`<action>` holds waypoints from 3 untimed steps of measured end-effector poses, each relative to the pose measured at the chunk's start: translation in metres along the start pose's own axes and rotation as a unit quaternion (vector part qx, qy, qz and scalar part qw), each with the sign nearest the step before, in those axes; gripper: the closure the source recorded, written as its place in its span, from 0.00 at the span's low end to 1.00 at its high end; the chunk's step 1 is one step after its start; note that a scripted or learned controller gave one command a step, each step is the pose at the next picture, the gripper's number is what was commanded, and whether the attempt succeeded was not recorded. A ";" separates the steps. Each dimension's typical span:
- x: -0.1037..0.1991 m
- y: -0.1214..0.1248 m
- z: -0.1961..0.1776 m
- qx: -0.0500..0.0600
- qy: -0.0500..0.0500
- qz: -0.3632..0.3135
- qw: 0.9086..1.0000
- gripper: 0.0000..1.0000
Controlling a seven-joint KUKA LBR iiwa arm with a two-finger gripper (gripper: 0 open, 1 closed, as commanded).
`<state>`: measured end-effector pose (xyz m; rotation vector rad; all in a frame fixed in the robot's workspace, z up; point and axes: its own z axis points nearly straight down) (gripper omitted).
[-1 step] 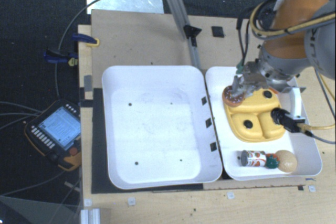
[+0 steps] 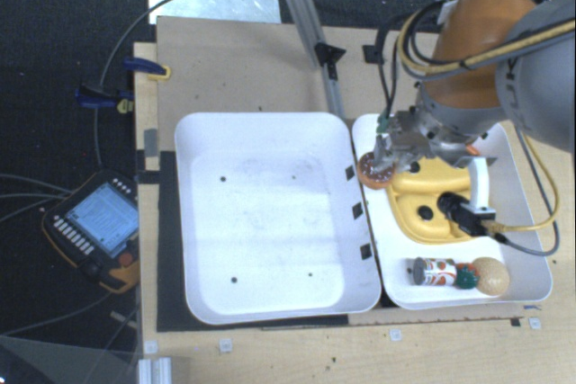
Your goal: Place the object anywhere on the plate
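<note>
- Two shallow white bins sit side by side on the bench: the left bin (image 2: 261, 211) and the right bin (image 2: 531, 270).
- One arm (image 2: 504, 40), grey with an orange band, reaches in from 3 o'clock and covers the right bin's 12 o'clock half.
- One gripper (image 2: 389, 159) hangs over the right bin's 9 o'clock edge, close to the wall between the bins.
- One small round brownish object (image 2: 372, 169), ring-like in shape, sits right at the gripper's tip; whether the pincer is open, closed or gripping it cannot be told, since the tip is small and blurred.
- One yellow plate (image 2: 425, 202) lies in the right bin, just at 3 o'clock of the brownish object; its 12 o'clock rim is hidden under the wrist, and a black cable fitting lies across its 3 o'clock side.
- Three small things lie at the right bin's 6 o'clock end: one small can (image 2: 432, 272) on its side, one green bit (image 2: 465, 279) touching it, one tan egg-shaped thing (image 2: 490, 276) at 3 o'clock of those.
- One handheld pendant (image 2: 97, 225) with a lit screen rests off the bench at 9 o'clock.
</note>
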<state>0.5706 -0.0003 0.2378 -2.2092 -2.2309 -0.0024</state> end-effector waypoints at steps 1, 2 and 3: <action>0.047 -0.018 0.015 0.001 0.000 0.000 1.000 1.00; 0.097 -0.042 0.024 0.001 0.000 0.000 1.000 1.00; 0.094 -0.041 0.024 0.000 -0.001 0.003 1.000 0.00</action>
